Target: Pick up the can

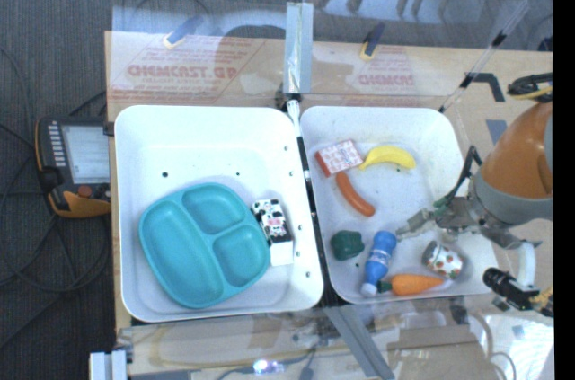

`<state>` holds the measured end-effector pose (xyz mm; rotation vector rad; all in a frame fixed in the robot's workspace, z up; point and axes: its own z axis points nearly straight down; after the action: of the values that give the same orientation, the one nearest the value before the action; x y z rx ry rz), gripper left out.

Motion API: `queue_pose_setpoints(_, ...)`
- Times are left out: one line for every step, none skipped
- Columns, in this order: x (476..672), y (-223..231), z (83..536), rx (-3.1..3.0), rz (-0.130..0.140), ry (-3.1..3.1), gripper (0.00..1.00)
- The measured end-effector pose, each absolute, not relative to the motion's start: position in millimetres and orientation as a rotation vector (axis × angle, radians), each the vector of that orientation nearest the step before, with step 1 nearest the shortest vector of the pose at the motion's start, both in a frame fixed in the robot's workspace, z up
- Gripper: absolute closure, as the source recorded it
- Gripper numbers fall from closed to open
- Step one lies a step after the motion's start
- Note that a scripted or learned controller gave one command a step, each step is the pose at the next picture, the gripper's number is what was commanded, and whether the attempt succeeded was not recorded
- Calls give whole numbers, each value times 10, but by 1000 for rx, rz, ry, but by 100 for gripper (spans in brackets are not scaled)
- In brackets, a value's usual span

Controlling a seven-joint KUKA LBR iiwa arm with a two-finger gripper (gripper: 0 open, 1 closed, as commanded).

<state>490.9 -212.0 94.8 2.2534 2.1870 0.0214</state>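
Observation:
The can (444, 261), small and white with a coloured print, lies on its side near the front right corner of the right bin (422, 122). My gripper (437, 221) reaches in from the right and hovers just above and slightly left of the can. Nothing shows held in it. The grey wrist and orange band rise behind it at the bin's right wall.
Around the can lie a carrot (418, 284), a blue bottle (378, 259) and a dark green lump (346, 244). Farther back are a sausage (356, 193), a banana (388, 157) and a red packet (340, 157). The left bin holds a teal divided plate (205, 245) and a patterned box (271, 221).

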Motion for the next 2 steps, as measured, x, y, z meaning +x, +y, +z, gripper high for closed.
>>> queue_pose_setpoints(4879, -2183, 913, 1687, 9, 2644, 0)
queue_pose_setpoints(4911, -2014, 909, 2168, 14, 2247, 0)
